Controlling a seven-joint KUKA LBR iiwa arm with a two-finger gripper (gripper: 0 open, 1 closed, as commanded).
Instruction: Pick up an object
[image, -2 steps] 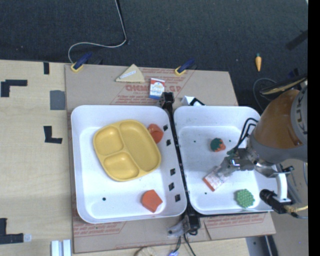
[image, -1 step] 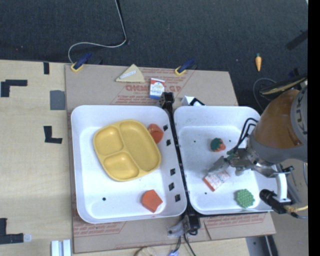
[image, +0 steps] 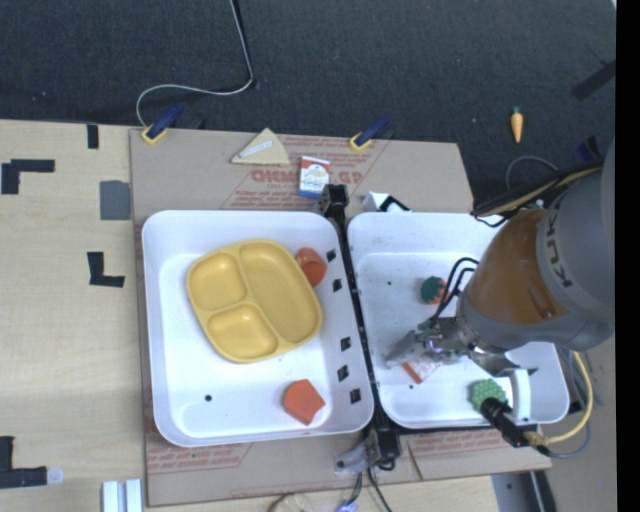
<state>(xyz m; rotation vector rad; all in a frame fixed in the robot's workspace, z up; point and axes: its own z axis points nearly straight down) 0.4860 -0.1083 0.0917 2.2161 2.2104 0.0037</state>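
Now | claw (image: 412, 352): grip state unclear | above small red-white packet (image: 418, 371) | smooth white right bin (image: 400, 405)

Red printed lettering runs across the cardboard sheet (image: 290, 180) just above the left bin (image: 160, 300), too blurred to read. The small red-and-white box (image: 314, 177) on it carries print, also unreadable.

Small flat red-and-white packet (image: 416, 371) on the right bin's (image: 400, 240) floor, near its front-left corner.
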